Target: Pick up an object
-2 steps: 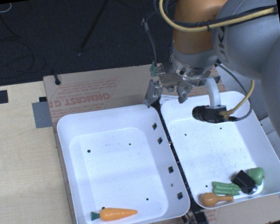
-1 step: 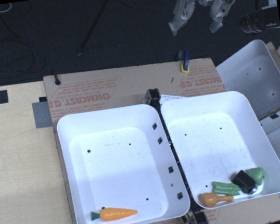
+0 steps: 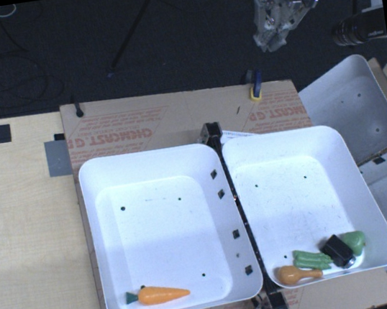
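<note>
Gripper (image 3: pixel 276 24) sits high at the top of the view, over the dark floor behind the table (image 3: pixel 24 235), well apart from both bins. It is small and blurred; arm above it is cut off by the frame edge. Cannot tell whether the fingers are spread or closed; nothing can be seen between them.

Left bin (image 3: pixel 106 200): one orange carrot (image 3: pixel 161 294) with a green stub end, lying flat near the front wall, toward the front-left corner.

Right bin (image 3: pixel 358 182): a cluster in the front-right corner. Green bean pod (image 3: pixel 312 259) lies beside a tan pear-shaped piece (image 3: pixel 297 274), possibly a squash. A black block (image 3: pixel 337 250) rests partly over a round green item (image 3: pixel 354 239), hiding most of it; its shape is unclear.

Cardboard sheet (image 3: pixel 173 120) under the bins carries red print, upside down from this view; it appears to read "CHEMCAST", repeated behind the right bin and partly cut off by the bins. A yellow-and-blue clip (image 3: pixel 256 85) sits at the cardboard's back edge.
</note>
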